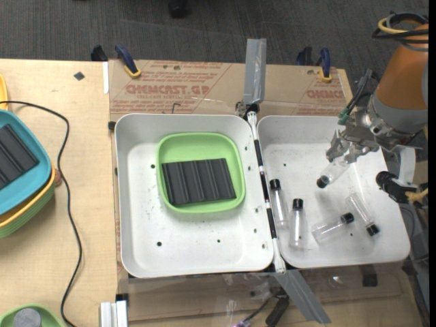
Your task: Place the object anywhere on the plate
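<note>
my arm comes in from the right, the grey body and its orange band point(407, 73) bulking over the far right corner of the right bin point(381, 251), wrist bent down so that my gripper point(343, 157) hangs low over the bin's upper right part. my fingers point(336, 150) are thin, pale metal, pointing down and a little leftward; a clear vial point(330, 175) with a black cap sits slanted just under their tips, and it looks pinched between them, though the glassy tube blurs against the white floor and i can't swear to the grip. below and to the left of my fingers lie more of the same vials, each a transparent cylinder with a small black cap: one point(276, 197) along the bin's left wall, one point(298, 220) just beside it, one point(334, 227) lying crosswise nearer the middle, and one point(363, 216) below my fingers toward the right wall. well to the left of me, in the left bin point(133, 203), sits the plate point(199, 173), a smooth lime-green square dish with rounded corners, and on it lies a dark, ribbed, matte rectangular pad point(199, 181). both bins are shallow white plastic, speckled with small dark holes.
</note>
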Controlling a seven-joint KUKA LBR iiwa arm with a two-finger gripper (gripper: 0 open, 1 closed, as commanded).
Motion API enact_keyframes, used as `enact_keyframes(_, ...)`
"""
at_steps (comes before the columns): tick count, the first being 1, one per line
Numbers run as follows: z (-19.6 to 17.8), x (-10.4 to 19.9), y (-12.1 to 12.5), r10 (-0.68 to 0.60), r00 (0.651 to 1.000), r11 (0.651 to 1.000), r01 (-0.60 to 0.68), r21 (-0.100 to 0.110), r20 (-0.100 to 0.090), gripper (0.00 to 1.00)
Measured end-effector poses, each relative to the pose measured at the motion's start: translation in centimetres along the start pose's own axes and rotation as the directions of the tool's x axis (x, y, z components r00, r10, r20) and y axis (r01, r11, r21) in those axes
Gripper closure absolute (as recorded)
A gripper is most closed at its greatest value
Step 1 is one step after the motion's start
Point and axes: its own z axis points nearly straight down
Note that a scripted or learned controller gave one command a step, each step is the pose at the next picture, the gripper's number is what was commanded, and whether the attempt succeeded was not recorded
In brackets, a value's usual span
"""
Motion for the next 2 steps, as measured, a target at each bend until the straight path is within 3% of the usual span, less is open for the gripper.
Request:
enact_keyframes(1, 0.0, 0.0, 0.0, 0.0, 1.0, 1.0, 0.0, 0.0, 0.0, 0.0)
enact_keyframes(2, -3.8, -2.6, -2.7, 0.205, 0.979, 0.979, -0.205, -0.001, 0.0, 0.0)
